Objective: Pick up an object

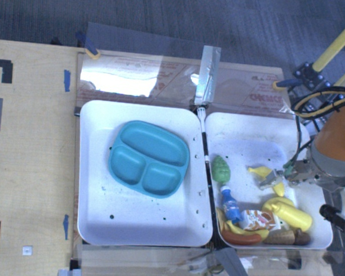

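Camera view, left to right: left bin (92, 176), blue divided plate (149, 158) at centre. Right bin (245, 125): green object (220, 168) at 9 o'clock; yellow bottle (288, 213) at 4 o'clock. Gripper (274, 178) above small yellow piece (260, 170); jaws' opening cannot be told.

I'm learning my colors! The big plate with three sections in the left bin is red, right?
Not quite. The camera view shows that the big plate with three sections, lying in the left bin, is blue, not red.

Faint red print on the clear panel (257, 87) seems unreadable.
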### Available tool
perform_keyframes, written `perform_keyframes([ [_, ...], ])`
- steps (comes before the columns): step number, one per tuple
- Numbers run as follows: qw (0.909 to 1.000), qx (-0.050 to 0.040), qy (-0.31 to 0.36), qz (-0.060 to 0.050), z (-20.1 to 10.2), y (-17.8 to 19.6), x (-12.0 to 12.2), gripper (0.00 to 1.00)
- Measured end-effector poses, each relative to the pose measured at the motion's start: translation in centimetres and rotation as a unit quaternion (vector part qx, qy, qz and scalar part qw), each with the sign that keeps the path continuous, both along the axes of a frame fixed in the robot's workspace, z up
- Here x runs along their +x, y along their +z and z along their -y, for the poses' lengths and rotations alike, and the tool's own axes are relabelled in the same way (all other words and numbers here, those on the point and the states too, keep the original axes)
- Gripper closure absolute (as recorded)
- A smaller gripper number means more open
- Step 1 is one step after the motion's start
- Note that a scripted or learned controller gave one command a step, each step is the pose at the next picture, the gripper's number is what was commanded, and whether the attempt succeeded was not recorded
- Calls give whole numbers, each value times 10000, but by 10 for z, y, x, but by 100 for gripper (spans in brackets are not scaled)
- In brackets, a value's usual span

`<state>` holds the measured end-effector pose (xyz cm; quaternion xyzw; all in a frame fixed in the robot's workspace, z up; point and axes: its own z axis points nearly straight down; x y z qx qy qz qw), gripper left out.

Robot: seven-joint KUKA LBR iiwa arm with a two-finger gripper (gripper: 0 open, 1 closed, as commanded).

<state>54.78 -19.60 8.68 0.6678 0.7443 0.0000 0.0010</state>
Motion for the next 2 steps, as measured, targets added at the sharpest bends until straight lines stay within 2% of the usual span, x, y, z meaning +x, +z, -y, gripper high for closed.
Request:
perform_keyframes([
  [1,10000,-8,1,26,-1,12,1,100],
  [2,9980,9,-624,25,-36,100,90,100],
])
